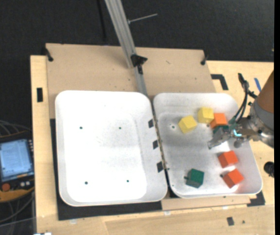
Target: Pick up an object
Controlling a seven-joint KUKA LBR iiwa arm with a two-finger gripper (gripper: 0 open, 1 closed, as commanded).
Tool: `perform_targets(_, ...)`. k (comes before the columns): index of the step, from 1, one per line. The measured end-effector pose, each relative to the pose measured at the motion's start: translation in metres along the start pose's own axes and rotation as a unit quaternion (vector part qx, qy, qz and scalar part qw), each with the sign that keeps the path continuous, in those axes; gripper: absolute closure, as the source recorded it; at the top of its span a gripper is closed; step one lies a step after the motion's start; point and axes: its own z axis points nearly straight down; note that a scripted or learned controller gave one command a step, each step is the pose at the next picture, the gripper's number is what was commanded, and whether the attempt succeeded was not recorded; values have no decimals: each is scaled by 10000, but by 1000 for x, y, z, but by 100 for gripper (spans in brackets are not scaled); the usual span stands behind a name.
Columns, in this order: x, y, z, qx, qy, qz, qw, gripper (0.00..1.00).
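The right bin point(179, 109) holds two yellow blocks point(188, 124) point(205, 114), an orange block point(220, 119), two red-orange blocks point(227, 158) point(233, 177) and a dark green block point(195, 177). My gripper point(224, 137) hangs over the right part of this bin, just below the orange block and above the upper red-orange block. Nothing shows between its tips.
The left bin point(105, 146) lies beside the right one. A slanted metal pole point(123, 28) rises from the back of the bench. A teach pendant point(10, 160) sits off the bench at the left.
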Motion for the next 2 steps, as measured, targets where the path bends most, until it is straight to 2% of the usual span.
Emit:
perform_targets(1, 0, 1, -2, -24, -6, 8, 10000, 0)
perform_targets(2, 0, 3, 60, 11, -7, 15, 10000, 0)
